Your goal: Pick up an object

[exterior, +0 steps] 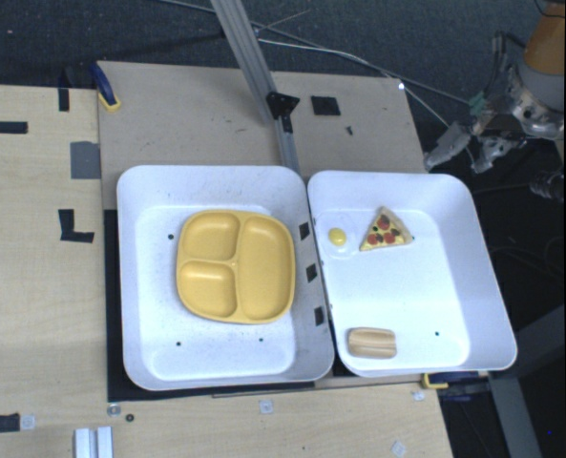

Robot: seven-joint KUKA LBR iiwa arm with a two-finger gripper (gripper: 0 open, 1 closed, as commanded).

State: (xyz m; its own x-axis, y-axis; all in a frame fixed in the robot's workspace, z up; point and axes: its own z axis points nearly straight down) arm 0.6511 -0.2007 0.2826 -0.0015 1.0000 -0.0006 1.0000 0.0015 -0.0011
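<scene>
From the overhead camera, the right shallow white bin (454, 256) has much bare floor around three toys: a triangular pizza slice (387, 231) near its far wall, tip pointing away from the camera, a small round yellow piece (337, 238) just left of it, and a tan bread roll (371, 343) lying lengthwise left-right by the near wall. A yellow divided plastic plate (236, 265) sits in the left white bin (139, 256). The gripper (473, 136) hangs outside the right bin's far right corner; its jaw state cannot be told.
</scene>
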